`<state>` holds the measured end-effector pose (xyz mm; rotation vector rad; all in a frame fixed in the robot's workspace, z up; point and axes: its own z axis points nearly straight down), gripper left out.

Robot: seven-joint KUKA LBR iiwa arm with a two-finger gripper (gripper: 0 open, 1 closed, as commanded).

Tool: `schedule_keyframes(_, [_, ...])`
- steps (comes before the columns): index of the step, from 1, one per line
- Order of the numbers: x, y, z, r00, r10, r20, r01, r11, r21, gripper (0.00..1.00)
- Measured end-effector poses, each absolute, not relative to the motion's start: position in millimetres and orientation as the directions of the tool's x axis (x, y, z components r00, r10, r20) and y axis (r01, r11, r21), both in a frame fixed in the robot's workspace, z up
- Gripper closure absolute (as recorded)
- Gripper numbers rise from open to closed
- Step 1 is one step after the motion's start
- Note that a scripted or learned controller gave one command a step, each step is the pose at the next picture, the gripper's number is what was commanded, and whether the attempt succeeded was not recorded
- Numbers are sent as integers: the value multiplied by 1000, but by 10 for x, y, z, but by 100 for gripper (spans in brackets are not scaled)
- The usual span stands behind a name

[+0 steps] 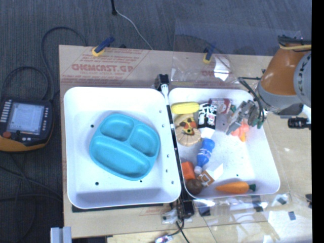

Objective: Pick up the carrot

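Carrot (233, 188): lies flat along the right bin's (267, 158) near wall, apart from clutter, easy to reach. Hand (243, 118): hovers farther back; grip state cannot be told.

Bare floor right of blue bottle (204, 152) gives approach; clutter crowds carrot (233, 187) at left, prob. touching.

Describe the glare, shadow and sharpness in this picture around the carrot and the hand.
Camera view: the carrot lies sharp and evenly lit against the right bin's near wall; bright glare comes off the clear plastic sheet just below it and another patch behind the bin; the hand is slightly soft and cluttered; the blue divided plate casts only soft shadow.
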<state>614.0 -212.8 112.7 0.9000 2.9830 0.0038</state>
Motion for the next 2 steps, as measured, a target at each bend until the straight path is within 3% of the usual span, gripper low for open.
schedule_keyframes(1, [5157, -2171, 936, -938, 345, -23, 345, 939, 2, 100])
schedule_keyframes(2, [4954, -2206, 942, -999, -22, -30, -22, 1000, -5, 100])
